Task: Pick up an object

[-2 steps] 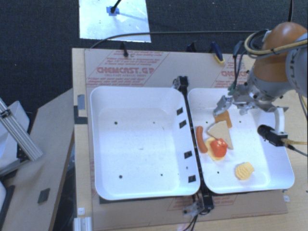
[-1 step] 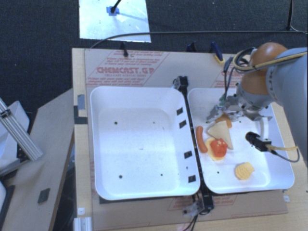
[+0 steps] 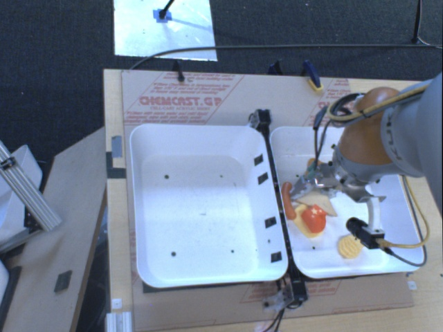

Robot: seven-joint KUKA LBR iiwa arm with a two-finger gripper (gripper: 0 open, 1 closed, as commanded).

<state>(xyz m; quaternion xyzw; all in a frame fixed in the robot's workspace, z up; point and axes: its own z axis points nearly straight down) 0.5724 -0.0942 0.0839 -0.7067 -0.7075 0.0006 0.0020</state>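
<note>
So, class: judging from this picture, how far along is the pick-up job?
Done: the arm has reached into the right bin, its gripper low over the toys. In hand: nothing visibly; the tomato, sausage and cracker lie on the floor. Left: grasp one and lift it.

Both bins [image 3: 201, 206] smooth white plastic, slight sheen. Bench sheet [image 3: 187, 95] matt, paper-faced, red print. Foil-like square [image 3: 165, 19] at 11 o'clock, dull metallic. Arm [image 3: 408, 126] shell smooth grey, satin. Red toy [image 3: 313, 218] glossy plastic. Round cracker-like piece [image 3: 349, 247] textured, matt
</note>
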